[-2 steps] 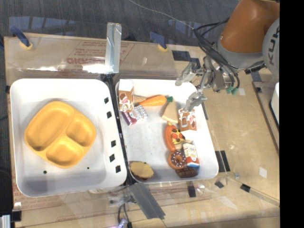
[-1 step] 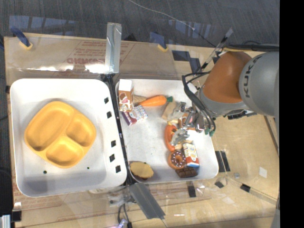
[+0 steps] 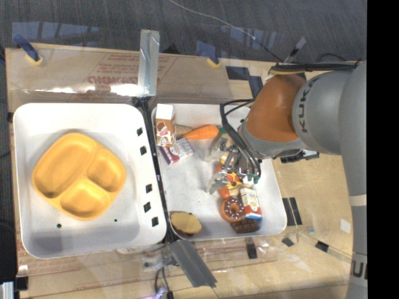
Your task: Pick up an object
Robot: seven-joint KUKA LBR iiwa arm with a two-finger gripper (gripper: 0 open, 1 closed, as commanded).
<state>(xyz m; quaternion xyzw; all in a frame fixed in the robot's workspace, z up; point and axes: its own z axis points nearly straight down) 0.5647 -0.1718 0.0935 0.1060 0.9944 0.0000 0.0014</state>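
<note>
Orange banding is seen above the wrist of the grey arm [image 3: 324,114], reaching in from 3 o'clock over the right bin [image 3: 187,179]. The gripper [image 3: 232,167] is lowered among small items near the bin's middle; its opening cannot be told. A carrot [image 3: 202,132] lies at 12 o'clock of the bin, a doughnut [image 3: 233,209] at 5 o'clock, a cookie [image 3: 184,223] at 7 o'clock. A yellow divided tray [image 3: 78,174] is held in the left bin [image 3: 37,242].
</note>
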